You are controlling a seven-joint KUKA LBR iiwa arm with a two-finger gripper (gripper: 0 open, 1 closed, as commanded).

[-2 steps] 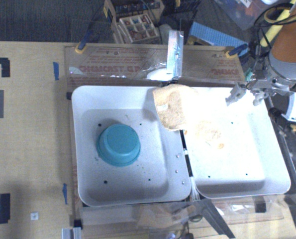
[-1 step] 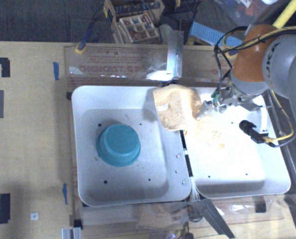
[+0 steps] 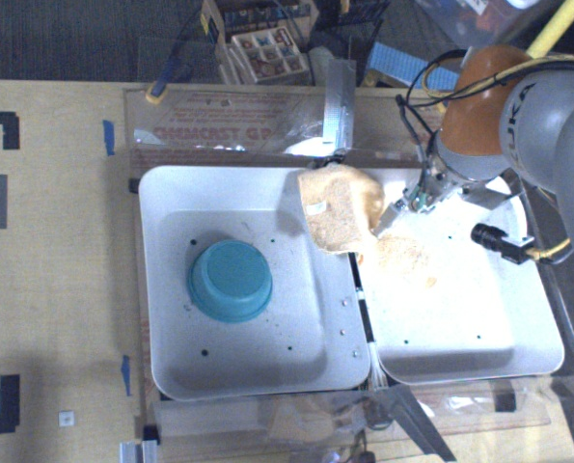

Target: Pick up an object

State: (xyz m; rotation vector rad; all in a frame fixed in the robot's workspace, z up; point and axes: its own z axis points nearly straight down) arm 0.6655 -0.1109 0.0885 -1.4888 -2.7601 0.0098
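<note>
So the tabletop (image 3: 55, 258) has two white bins in the middle of the frame, the left bin (image 3: 171, 355) with a teal bowl (image 3: 231, 279) sitting upside down in it, the right bin (image 3: 479, 326) under the arm (image 3: 518, 114) coming in from the upper right. A tan sponge (image 3: 337, 210) hangs over the divider at top center, and the hand (image 3: 395, 212) is touching its right edge, can't tell its grip though. I'd say get a proper bite on that edge before lifting, since a soft sponge could slip out easily.
</note>
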